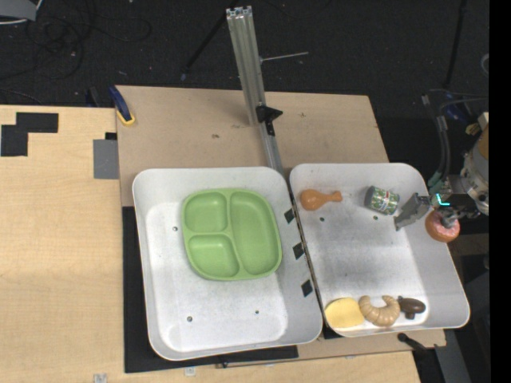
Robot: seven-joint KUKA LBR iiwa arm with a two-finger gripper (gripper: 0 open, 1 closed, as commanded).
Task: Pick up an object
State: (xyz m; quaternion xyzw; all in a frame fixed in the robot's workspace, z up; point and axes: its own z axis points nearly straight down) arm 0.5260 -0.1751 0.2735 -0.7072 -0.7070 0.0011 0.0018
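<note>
My gripper (pixel 421 212) hangs over the right rim of the right bin (pixel 359 254), reaching in from the right. A green can (pixel 383 199) lies on its side just left of it, with a small gap between them. A round reddish-orange thing (pixel 442 228) sits right under the gripper's body at the bin's rim; I cannot tell whether it is held. An orange drumstick-shaped toy (pixel 318 199) lies at the bin's far left. Along the near wall lie a yellow piece (pixel 344 313), a tan curled piece (pixel 381 309) and a small brown piece (pixel 412 306).
The left bin (pixel 160 294) holds a green divided plate (pixel 231 234). Black clips (pixel 297 250) join the two bins. A metal post (pixel 246 62) rises behind them. The right bin's middle floor is bare and scuffed.
</note>
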